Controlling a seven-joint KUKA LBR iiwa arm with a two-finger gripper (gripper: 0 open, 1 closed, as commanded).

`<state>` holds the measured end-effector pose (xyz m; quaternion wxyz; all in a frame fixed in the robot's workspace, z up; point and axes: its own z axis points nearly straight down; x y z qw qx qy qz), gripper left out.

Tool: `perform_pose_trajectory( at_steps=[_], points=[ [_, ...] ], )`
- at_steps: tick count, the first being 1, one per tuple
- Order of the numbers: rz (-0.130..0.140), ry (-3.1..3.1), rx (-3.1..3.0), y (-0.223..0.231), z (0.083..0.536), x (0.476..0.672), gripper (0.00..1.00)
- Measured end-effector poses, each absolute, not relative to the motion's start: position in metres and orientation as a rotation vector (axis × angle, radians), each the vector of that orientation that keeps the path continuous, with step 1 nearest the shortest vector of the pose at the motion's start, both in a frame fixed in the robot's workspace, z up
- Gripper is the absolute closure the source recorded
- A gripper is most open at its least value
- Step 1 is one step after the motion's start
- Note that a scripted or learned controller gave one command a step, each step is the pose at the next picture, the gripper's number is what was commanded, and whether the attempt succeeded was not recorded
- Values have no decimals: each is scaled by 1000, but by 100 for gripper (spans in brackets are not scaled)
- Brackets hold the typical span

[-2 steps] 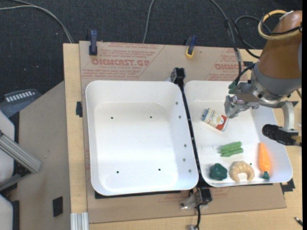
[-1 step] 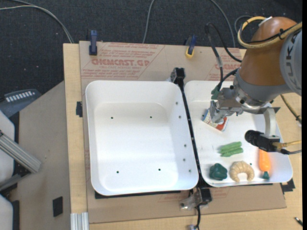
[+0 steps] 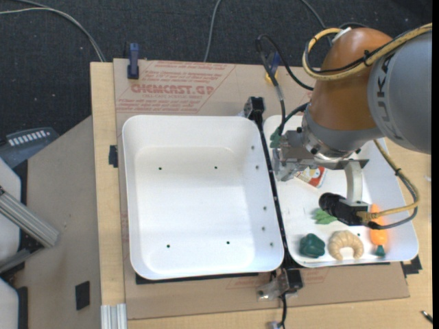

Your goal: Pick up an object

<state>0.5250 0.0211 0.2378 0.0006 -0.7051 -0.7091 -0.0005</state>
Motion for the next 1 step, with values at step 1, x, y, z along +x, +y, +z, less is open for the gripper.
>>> perform_pose_trajectory(
  at_steps=[1],
  points=[
    [-1, -2225, -2216, 62, 237, 511, 100]
  ],
)
